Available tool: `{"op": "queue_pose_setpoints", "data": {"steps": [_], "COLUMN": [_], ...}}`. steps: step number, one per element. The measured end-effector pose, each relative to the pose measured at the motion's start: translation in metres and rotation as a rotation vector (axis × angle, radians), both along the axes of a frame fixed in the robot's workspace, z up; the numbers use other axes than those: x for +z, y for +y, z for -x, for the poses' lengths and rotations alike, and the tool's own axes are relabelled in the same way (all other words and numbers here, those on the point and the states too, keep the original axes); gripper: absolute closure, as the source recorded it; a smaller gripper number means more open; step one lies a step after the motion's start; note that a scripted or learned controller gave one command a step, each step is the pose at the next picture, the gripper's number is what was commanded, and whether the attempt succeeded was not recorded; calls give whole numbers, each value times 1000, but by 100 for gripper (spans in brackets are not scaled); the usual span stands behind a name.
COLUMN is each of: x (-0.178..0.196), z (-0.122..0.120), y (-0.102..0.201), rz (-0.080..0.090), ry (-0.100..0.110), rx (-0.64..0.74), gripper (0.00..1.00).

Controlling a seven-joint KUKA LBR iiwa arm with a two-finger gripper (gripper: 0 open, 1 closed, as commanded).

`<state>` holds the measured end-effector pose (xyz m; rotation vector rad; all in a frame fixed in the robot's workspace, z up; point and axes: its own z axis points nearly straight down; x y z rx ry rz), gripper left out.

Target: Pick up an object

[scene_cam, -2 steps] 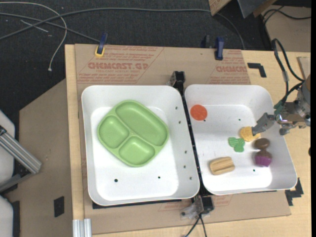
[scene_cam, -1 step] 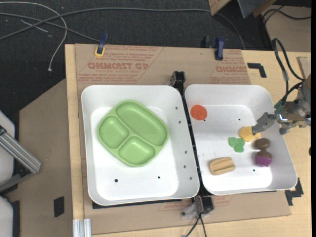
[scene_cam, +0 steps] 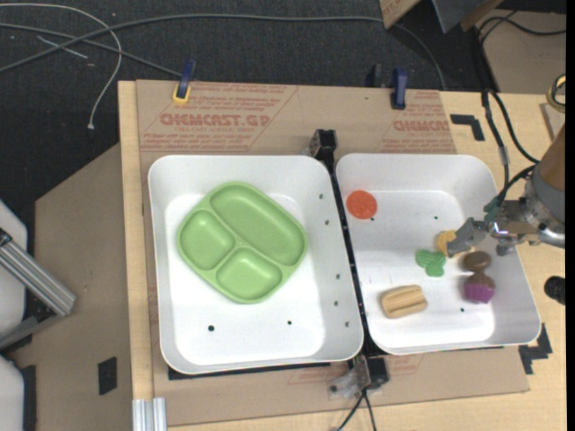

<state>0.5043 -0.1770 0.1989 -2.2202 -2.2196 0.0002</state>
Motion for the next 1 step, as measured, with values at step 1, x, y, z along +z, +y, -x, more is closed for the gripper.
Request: {"op": "queue_pose_setpoints", "data": {"steps": [1], "x": [-48], "z": [10], "y": [2], "rz": [-2], "ry": [5], "rx": [0], "gripper": [0]}}
